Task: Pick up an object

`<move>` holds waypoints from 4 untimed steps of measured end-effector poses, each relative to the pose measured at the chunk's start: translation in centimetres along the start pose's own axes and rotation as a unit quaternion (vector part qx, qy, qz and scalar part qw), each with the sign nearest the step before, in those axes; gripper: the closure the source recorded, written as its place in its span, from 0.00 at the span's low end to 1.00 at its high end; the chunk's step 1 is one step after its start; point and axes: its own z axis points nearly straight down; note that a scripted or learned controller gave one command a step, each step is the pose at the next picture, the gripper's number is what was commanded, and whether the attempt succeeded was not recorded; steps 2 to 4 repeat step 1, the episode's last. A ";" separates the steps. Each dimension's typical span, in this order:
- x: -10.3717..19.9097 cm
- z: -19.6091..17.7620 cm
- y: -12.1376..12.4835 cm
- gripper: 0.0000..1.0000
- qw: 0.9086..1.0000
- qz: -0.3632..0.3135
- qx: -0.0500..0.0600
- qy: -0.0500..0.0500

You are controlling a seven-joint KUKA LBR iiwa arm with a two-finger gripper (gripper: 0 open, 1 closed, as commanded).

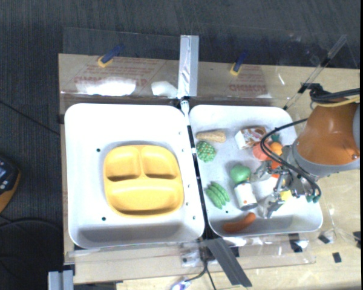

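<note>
The right bin (302,222) holds several toy foods: a tan bread roll (210,136), a green broccoli (206,151), a green pepper (240,174), green pea pods (216,194), a white carton (245,194), a red sausage (239,222), a white and red packet (251,136) and a red-orange fruit (263,150). My gripper (271,199) hangs low in this bin's front right part, just right of the white carton and above the sausage. Cables and the wrist hide what lies directly under it.
The left bin (85,162) carries a yellow divided tray (144,179). A metal post (189,65) stands behind the wall between the bins. The orange-banded arm (327,139) covers the right bin's right side.
</note>
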 end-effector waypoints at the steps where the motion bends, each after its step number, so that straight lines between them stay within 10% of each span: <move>1: -0.2 0.0 4.4 0.00 0.999 0.035 0.002 -0.002; 4: -0.2 0.0 4.4 0.00 0.999 0.035 0.002 -0.002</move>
